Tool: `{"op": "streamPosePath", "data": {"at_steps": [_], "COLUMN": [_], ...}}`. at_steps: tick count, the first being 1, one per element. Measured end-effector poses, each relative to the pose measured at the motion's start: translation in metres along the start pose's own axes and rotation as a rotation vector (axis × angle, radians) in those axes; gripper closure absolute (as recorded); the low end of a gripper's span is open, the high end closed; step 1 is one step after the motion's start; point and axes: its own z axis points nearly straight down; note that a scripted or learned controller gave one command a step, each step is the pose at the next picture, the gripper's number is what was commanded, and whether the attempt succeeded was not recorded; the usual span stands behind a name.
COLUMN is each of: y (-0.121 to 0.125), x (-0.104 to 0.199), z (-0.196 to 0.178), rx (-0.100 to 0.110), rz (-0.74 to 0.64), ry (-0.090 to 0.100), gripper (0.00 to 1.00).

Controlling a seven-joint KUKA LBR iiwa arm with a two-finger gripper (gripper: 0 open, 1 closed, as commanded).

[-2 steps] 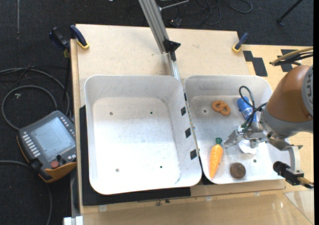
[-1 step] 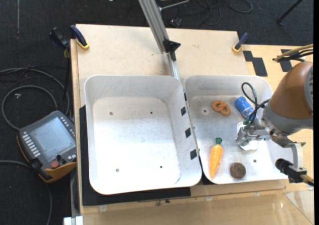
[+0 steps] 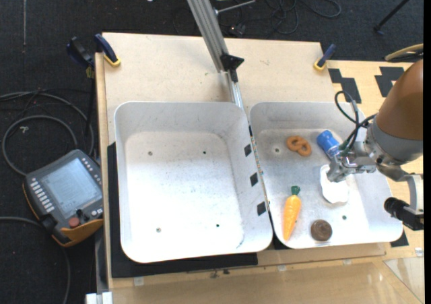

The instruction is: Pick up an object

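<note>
The fingers, we could not tell: open or closed, the metal jumble at the wrist hid them from us. In the camera view, the gripper (image 3: 339,173) hung low in the right bin (image 3: 377,228), right over a white object (image 3: 335,190), and we could not judge whether it touched it or merely hovered above. That white thing was partly covered by the gripper, its shape hard to read against the white floor. Just up-left of the gripper sat a blue object (image 3: 328,141), its lower end tucked behind the metal parts. Further left we spotted a pretzel (image 3: 299,145), lying clear by itself. Down toward the near wall, a toy carrot (image 3: 291,213) lay lengthwise with its green top pointing away from us, and just beside it to the right, a round brown piece (image 3: 321,230). The arm (image 3: 402,117) came in from the right, orange band bulky, its far part cut off by the frame. The left bin (image 3: 121,127) lay alongside, touching the right one along the middle. Off the bench at left, a teach pendant (image 3: 64,195) rested on dark carpet.
</note>
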Motion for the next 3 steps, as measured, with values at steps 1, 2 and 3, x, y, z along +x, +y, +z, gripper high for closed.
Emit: {"op": "streamPosePath", "data": {"at_steps": [1,2,3], "y": [0.006,0.007,0.031], "x": [0.006,0.006,0.050], "z": [-0.045,-0.065,-0.074], "rx": [0.000,0.003,0.003], "rz": [0.000,0.000,-0.004], "ry": [0.000,0.000,0.002], "gripper": [1.00,1.00,1.00]}}
